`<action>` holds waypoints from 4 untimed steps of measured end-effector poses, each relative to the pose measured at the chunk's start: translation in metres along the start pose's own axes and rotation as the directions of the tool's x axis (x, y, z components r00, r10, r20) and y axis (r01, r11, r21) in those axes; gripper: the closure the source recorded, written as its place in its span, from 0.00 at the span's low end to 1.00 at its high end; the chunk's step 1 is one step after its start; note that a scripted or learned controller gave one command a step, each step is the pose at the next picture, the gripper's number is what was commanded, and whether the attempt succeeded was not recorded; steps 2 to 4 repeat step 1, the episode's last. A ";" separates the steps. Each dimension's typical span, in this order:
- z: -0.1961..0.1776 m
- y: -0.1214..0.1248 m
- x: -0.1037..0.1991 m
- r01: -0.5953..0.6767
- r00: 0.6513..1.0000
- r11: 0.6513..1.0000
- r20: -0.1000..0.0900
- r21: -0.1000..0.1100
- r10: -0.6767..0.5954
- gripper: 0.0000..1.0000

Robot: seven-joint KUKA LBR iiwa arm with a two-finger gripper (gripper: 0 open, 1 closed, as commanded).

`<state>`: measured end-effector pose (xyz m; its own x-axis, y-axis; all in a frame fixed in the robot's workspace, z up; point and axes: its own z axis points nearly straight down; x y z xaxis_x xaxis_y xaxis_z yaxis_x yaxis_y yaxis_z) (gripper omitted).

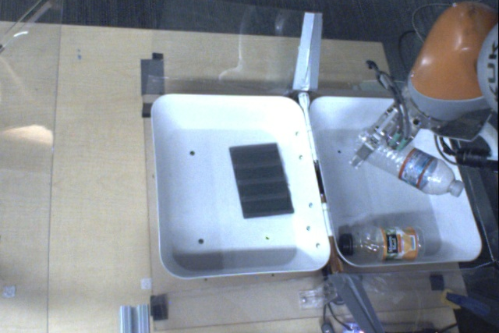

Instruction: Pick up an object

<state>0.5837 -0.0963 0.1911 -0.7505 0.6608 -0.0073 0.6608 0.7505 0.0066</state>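
Fixed overhead cam, slanted. Two white bins side by side on wood bench. Left bin [179, 191]: one dark ribbed rectangular pad [261, 180] lying flat near centre, long axis running roughly top to bottom of view, slightly tilted; not touching any wall. Right bin [335, 129]: two bottles. Clear water bottle [417, 168] w/ blue-white label lies on its side in the bin's upper-right part, tilted diagonally, cap end toward the right wall, other end up-left under the tool. Second bottle [382, 243], clear w/ orange-yellow label and dark cap, lies on its side along the near wall, cap pointing left toward the bin corner. The two bottles are apart, not touching. Arm comes in from right; orange band [456, 43] sits above the upper-right of the right bin. Gripper [374, 144] is low over the right bin, tip pointing down-left, right at the up-left end of the water bottle; contact looks likely but can't confirm. Gripper open/closed state: can't tell at this res, metal parts blur together. Nothing clearly pinched. Clear plastic sheet [31, 90] covers the bench at left.
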 end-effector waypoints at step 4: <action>-0.035 0.067 -0.043 -0.270 0.963 0.963 0.001 0.000 0.270 1.00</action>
